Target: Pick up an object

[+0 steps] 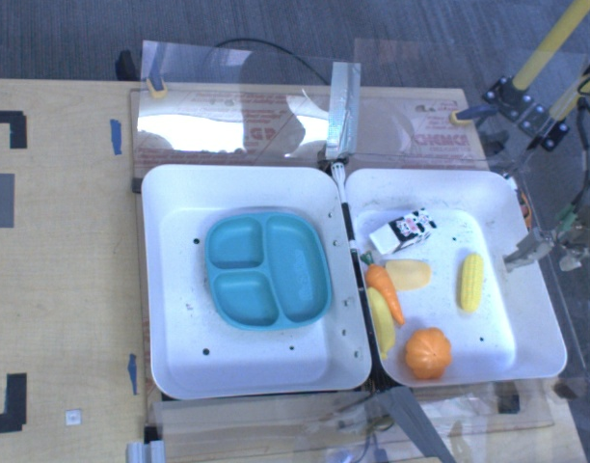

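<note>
The gripper [532, 251] is hanging at the right rim of the right bin [536, 340]. I cannot tell if it is wide or narrow. It is holding nothing. The corn [471, 281] is lying nearest, just to its left. The orange [428, 352], carrot [385, 292] and toy cow [412, 227] are sitting farther away.

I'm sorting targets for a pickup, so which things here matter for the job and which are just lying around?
For the job:
orange
corn cob
carrot
banana
cow toy
right bin

Lying about:
blue divided plate
left bin
blue tape
</note>
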